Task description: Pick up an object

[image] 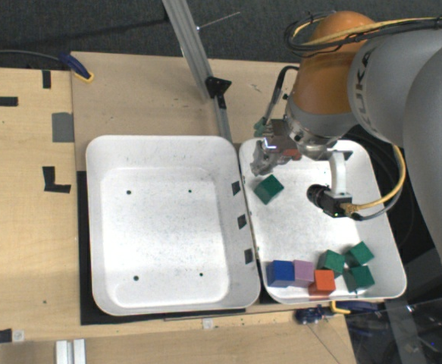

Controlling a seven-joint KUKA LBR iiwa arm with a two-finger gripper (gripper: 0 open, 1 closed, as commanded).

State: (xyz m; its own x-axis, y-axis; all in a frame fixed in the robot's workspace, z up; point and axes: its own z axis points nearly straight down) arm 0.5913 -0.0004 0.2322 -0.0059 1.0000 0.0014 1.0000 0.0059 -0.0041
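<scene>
- Two white bins sit side by side on the tabletop (23, 226): the left bin (99, 203) and the right bin (384, 203), which carries all the blocks.
- We see our arm (334, 59) reaching in from the right, with the gripper (266, 160) low over the far-left part of the right bin.
- One green block (268, 189) lies alone just near of the gripper, tilted relative to the bin walls; we judge it the likeliest target.
- We cannot tell whether the fingers are spread or closed, since the wrist body covers them from above; nothing shows between them.
- Six more blocks cluster at the near edge of the right bin: a blue block (281, 272), a pale purple block (303, 271), an orange block (324, 280) and three green blocks (353, 265).
- Risk one, in our judgement: the block sits close to the wall between the bins, so a descent slightly off could strike the rim.
- Risk two: because the block is rotated, fingers closing across its corners could twist it or squeeze it out sideways.
- Risk three: a descent landing on top of the block would press it into the floor of the bin, not straddle it.
- Risk four: the cable (372, 199) looping near the wrist could drag on the bin.
</scene>
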